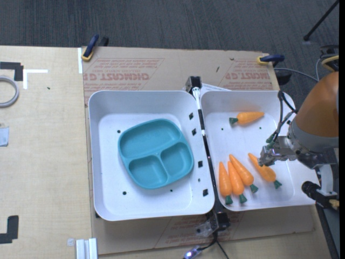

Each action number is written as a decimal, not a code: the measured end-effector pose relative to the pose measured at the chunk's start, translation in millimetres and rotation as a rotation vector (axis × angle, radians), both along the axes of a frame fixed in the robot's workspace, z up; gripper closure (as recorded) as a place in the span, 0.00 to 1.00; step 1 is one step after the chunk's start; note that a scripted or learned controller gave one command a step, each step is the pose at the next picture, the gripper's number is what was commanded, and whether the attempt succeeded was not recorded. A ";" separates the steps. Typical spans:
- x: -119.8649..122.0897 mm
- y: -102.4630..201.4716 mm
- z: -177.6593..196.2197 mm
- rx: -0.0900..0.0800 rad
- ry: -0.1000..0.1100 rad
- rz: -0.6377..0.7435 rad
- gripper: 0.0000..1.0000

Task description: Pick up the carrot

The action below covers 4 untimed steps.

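- Two shallow white bins are sitting side by side on a worktop (43, 161) covered partly by cardboard, seen from above at a slant.
- The left bin (99, 144) is holding a teal divided plate (156, 152) with three compartments.
- The right bin (215, 112) is holding five carrots: one lone carrot (248, 117) is lying near the far wall, three more are lying tightly together as a carrot cluster (234, 177) near the front, and a fifth carrot (263, 169) is lying at an angle just to the right of them.
- The grey arm (318, 117) with its orange band is reaching in from the right, and its pincer (268, 156) is hovering over, or touching, the upper part of that fifth carrot.
- Whether the pincer is wide or narrow is impossible to tell; the wrist is hiding its tips, so no hold on a carrot can be confirmed.
- Likely risk: the carrot is tapered and smooth-looking, so a pinch near one end could be squeezing it sideways out of the grip.
- Another risk: the cluster is lying just beside the target, so a tip coming down off-centre could be nudging a neighbour or wedging between two carrots.
- The bin's right wall is also near, leaving little room on that side.
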State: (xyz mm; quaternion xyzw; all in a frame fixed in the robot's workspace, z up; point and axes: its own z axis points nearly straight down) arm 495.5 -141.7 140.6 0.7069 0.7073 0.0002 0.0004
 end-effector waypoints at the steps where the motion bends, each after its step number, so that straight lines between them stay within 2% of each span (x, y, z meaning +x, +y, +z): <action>1: 0.0 -0.2 0.0 0.000 0.000 0.000 0.00; 2: -18.1 -10.4 -48.5 0.000 0.001 -0.002 0.00; 3: -17.4 -10.6 -39.1 -0.001 0.000 -0.004 1.00; 4: -17.6 60.5 51.4 0.000 0.001 0.000 1.00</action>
